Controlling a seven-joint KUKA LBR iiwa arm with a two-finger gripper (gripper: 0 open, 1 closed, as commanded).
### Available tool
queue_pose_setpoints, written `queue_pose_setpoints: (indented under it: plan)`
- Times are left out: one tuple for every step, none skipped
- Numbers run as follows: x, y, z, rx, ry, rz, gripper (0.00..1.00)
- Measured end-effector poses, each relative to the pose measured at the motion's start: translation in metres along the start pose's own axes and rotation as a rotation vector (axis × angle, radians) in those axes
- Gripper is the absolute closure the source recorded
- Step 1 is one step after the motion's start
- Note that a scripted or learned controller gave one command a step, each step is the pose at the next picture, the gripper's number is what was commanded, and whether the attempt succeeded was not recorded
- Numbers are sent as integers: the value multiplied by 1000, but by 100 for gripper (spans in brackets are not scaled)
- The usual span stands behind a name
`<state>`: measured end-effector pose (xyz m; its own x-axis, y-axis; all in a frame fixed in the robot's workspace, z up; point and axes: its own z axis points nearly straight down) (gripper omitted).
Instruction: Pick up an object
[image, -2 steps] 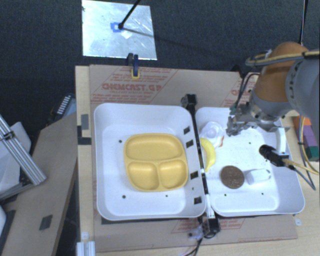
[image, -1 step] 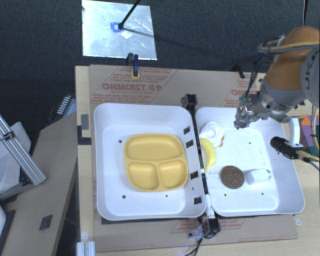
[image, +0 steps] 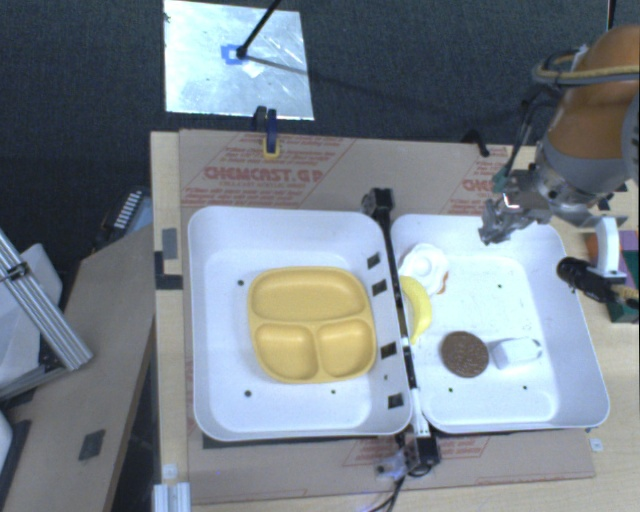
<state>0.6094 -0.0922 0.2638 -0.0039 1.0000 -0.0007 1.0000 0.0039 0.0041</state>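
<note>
nearest the camera, the brown disc (image: 465, 354), white cup (image: 515, 351), banana (image: 418, 306) and white egg-like piece (image: 423, 264) all lie in the right bin (image: 570, 400), so nothing seems picked yet, while the gripper (image: 497, 228) hangs over its far rim, grip state impossible to tell.
</note>
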Motion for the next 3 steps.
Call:
queue_pose_setpoints:
  plan:
    - [55, 1, 16, 3, 1, -4, 100]
    - [104, 3, 31, 3, 2, -4, 100]
    - [163, 1, 26, 3, 2, -5, 100]
